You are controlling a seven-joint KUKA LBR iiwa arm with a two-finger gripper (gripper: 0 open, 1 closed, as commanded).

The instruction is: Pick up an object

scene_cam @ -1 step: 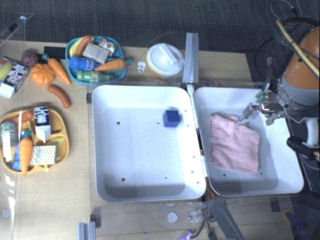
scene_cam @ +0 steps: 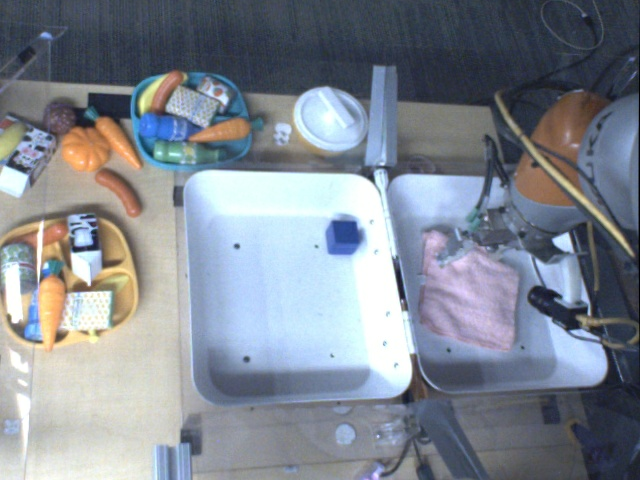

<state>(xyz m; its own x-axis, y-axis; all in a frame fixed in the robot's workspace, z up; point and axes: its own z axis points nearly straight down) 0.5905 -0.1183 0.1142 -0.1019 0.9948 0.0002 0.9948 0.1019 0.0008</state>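
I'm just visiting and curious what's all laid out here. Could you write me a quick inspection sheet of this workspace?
Surface: wooden bench bearing two shallow white bins, left bin and right bin, side by side.
Job's things: blue cube in the left bin, toward its back right; pink cloth lying flat in the right bin.
Clutter: blue bowl and yellow tray of toy food at the left; loose toy pumpkin; white lidded container behind the bins.
Grippers: gripper over the cloth's back edge; jaws too small to judge.
Cables: yellow and black hoses along the arm.
Surroundings: dark carpet beyond the bench.
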